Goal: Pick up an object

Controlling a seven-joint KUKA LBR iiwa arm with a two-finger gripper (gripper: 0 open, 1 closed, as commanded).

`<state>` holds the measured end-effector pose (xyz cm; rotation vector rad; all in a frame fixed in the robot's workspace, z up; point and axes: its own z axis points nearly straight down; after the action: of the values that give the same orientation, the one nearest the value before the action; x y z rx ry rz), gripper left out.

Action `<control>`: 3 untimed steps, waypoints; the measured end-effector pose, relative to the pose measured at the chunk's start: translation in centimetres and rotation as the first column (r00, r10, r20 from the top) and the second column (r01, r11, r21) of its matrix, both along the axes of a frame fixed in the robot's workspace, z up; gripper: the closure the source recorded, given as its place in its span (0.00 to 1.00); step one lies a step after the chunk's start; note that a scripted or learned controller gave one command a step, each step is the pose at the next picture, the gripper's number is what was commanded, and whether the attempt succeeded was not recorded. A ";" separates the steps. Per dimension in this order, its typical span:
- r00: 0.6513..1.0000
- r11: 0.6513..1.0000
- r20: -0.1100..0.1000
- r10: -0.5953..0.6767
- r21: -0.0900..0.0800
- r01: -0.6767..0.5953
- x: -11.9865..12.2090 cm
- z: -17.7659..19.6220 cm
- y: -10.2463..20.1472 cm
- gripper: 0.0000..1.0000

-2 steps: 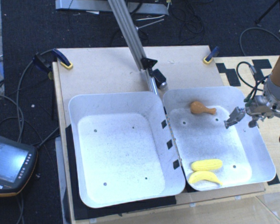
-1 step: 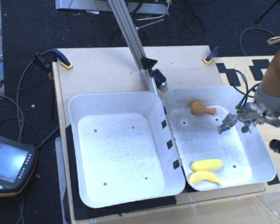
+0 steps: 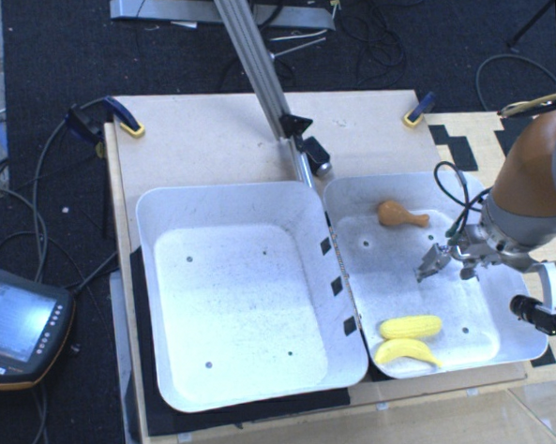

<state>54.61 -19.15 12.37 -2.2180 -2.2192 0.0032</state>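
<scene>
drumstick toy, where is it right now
The orange drumstick toy lies near the far edge of the right bin, up-left of the gripper and well apart from the corn cob and banana.

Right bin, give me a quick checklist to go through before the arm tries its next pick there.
1. Targets present: ok. The shallow white right bin holds an orange drumstick-shaped toy, a yellow corn cob and a yellow banana.
2. Two-finger gripper over the right bin: ok.
3. Gripper above a target: not ok, bare floor lies under it, between the toy and the corn.
4. Corn and banana separated: not ok, they lie close together, apparently touching.
5. Drumstick toy free of neighbours: ok.
6. Finger opening: cannot tell.
</scene>
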 end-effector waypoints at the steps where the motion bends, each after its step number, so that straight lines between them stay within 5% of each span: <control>1: 1.000 1.000 0.002 0.000 -0.001 0.000 0.0 -3.0 0.0 0.00; 2: 1.000 1.000 0.005 0.000 -0.002 0.000 0.0 -1.8 0.0 1.00; 3: 1.000 1.000 0.007 0.000 -0.002 0.000 0.6 2.5 0.2 1.00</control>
<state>55.19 -18.98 14.87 -2.2225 -2.2237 -0.0022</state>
